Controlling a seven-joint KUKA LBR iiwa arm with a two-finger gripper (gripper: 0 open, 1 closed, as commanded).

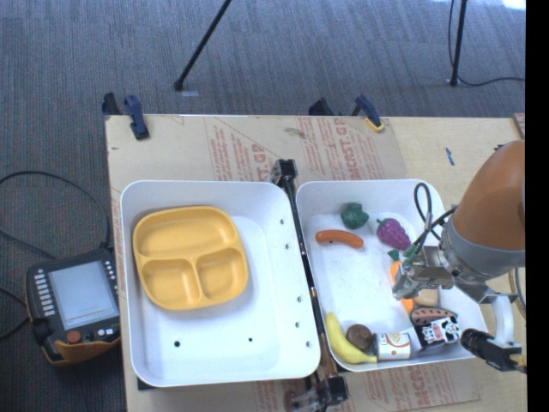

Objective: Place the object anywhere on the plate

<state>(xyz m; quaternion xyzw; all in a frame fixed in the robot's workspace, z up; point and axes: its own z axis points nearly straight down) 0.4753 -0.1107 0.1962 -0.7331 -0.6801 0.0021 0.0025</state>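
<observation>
A robotics lab is shown here, not a home or a kitchen. A bare wooden table (257,140) is fixed with clamps (137,118) at its far edge, and grey office carpet (77,50) is seen around it. Legs of black tripod stands (206,37) are placed on the carpet behind. A teach pendant (75,303) with a screen and a cable is laid on the floor at the left. Two white bins (214,363) are set side by side, and toy food (339,239) is kept in the right one.
</observation>
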